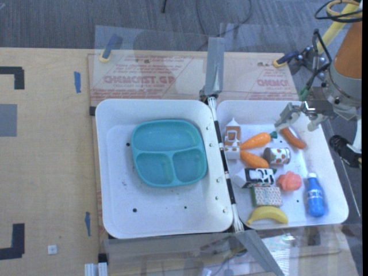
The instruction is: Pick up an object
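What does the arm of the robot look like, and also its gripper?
The arm is grey, with an orange band above the wrist. Black, green and yellow cables run beside it. The gripper is grey metal with two thin jaws.

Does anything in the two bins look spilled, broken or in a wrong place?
Nothing stands out. The blue tray lies flat in the left bin. The toy foods, such as the banana and blue bottle, lie loosely in the right bin, none spilled outside.
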